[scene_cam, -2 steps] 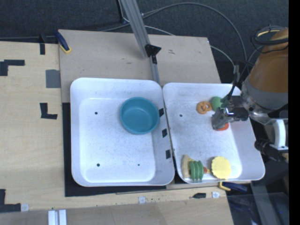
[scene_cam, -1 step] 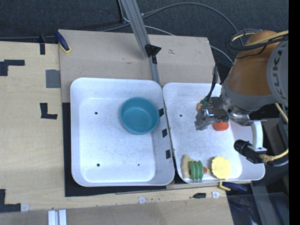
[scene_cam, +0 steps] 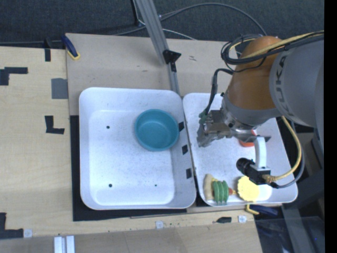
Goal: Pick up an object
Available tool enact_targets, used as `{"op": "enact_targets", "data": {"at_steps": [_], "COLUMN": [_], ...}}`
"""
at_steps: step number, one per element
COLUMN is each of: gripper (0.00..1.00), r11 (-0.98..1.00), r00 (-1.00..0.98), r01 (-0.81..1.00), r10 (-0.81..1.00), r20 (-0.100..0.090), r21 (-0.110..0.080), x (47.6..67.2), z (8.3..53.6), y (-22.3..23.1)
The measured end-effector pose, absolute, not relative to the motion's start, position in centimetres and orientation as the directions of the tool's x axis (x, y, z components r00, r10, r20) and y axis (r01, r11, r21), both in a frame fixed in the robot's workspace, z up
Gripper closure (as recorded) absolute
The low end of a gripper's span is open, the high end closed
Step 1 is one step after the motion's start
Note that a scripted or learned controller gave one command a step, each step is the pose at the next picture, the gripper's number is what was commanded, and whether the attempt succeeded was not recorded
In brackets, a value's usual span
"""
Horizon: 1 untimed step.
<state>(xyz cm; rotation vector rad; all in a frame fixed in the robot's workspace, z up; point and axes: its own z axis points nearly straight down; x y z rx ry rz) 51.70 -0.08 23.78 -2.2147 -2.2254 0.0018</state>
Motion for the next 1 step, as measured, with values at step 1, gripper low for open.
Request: {"op": "enact_targets", "data": {"at_steps": [1], "gripper": [1.00], "r11": [0.005], "r00": [-0.005], "r01": [1.000], "r10": [1.000], "r20": [0.000], "r21": [-0.002], "x": [51.58], "z": [22.28], "y": [5.39]}}
